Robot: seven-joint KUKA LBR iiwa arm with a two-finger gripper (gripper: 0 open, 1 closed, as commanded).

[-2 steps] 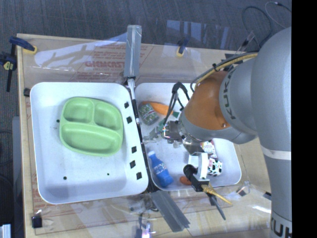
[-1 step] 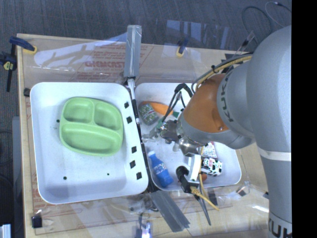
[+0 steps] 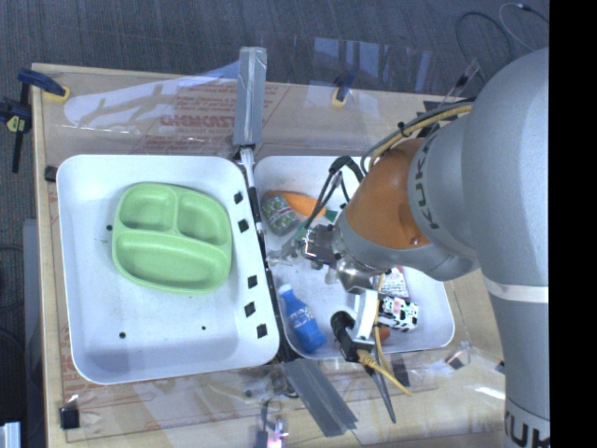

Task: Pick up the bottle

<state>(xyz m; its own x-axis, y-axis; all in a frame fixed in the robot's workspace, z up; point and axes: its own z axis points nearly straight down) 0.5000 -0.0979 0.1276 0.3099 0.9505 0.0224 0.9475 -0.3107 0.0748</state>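
The wooden bench (image 3: 140,110) takes up most of the scene, covered with a clear plastic sheet. The grey arm (image 3: 485,185) leans in from the right, its orange band bent down over the right bin (image 3: 438,320). The left bin (image 3: 84,325) sits alongside, the two meeting at a shared middle edge. In the left bin lies a green divided plate (image 3: 173,236), flat and alone.

The gripper (image 3: 345,267) hangs over the middle of the right bin, tucked under the wrist. From here I cannot tell whether it is released or clenched.

The bottle (image 3: 300,320), blue with a white cap, lies in the right bin near its left wall and front corner. It is below and left of the gripper, apart from it.

An orange thing (image 3: 298,201) and a crumpled packet (image 3: 278,213) lie toward the back of that bin. A small black-and-white spotted toy (image 3: 396,314) sits near its right side.
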